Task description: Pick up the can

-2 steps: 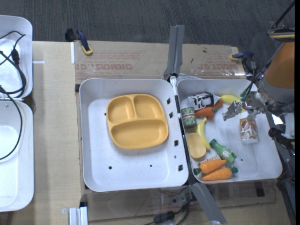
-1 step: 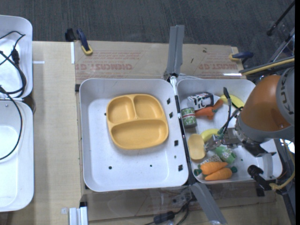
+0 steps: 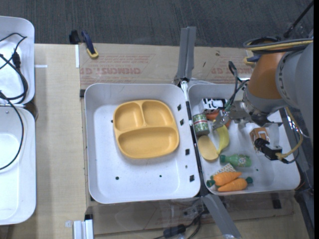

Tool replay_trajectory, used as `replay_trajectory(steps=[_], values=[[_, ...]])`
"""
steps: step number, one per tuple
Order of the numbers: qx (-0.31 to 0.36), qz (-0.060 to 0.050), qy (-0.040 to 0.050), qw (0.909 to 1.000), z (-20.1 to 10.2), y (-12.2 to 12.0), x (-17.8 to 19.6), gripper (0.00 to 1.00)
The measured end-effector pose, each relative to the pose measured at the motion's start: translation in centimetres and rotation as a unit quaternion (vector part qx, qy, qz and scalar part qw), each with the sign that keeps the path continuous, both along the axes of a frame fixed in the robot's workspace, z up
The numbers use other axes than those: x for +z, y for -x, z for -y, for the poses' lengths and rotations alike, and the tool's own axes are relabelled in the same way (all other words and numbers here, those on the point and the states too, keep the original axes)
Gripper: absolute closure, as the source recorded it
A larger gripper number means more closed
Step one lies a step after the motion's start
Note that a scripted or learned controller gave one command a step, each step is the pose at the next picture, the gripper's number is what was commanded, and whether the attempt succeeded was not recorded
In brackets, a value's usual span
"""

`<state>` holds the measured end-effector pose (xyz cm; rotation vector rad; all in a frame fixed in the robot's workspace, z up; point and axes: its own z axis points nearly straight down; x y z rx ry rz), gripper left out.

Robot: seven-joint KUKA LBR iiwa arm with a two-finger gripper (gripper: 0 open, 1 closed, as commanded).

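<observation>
Arm point(image 3: 279, 78) reached in from right, bent low over right bin point(image 3: 286, 180). Left bin point(image 3: 99, 183) held yellow divided plate point(image 3: 145, 128). Judged as approach step, grasp not yet made. Gripper point(image 3: 222, 119) hovered just beside can point(image 3: 200, 124), over banana point(image 3: 223, 138); whether open or closed, impossible to tell. Next move probably called for shift toward divider wall, descent around can. Can stood near right bin's left wall, above banana: small, green label, metal top, apparently upright. Carrots point(image 3: 230, 180), green bottle point(image 3: 236, 160) lay nearer front.
</observation>
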<state>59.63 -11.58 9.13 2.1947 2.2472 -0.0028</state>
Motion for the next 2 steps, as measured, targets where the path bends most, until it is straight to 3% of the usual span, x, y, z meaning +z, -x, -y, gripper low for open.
replay_trajectory(steps=[1, 2], values=[[-0.004, -0.001, -0.0058, 1.0000, 5.6, 4.6, 1.3, 0.00], [-0.121, 0.000, -0.0010, 0.9927, 10.5, 0.5, 6.1, 0.00]])
